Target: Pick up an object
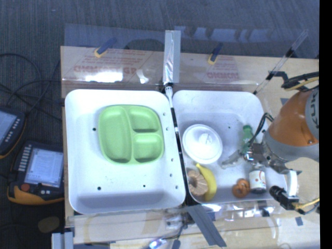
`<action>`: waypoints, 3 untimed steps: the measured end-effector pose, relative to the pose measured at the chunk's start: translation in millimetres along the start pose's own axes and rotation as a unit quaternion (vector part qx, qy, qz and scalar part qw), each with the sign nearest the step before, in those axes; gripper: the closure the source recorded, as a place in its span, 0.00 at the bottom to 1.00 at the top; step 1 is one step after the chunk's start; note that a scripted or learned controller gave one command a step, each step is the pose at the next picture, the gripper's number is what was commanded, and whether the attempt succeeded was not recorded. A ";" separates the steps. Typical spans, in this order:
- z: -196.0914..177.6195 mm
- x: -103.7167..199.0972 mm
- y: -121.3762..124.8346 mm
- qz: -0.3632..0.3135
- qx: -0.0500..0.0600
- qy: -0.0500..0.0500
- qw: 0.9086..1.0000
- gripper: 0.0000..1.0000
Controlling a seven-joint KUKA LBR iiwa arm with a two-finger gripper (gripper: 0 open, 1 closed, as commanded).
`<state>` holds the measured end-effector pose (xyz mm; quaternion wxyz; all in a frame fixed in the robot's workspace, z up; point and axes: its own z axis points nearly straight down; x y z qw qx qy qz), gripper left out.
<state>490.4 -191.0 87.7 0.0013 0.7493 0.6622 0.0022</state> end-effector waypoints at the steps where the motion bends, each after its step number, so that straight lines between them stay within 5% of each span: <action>1: -0.1 36.4 49.9 0.035 -0.002 -0.003 0.999 0.00; 3: -1.3 92.2 -4.8 -0.046 -0.007 -0.004 0.999 0.00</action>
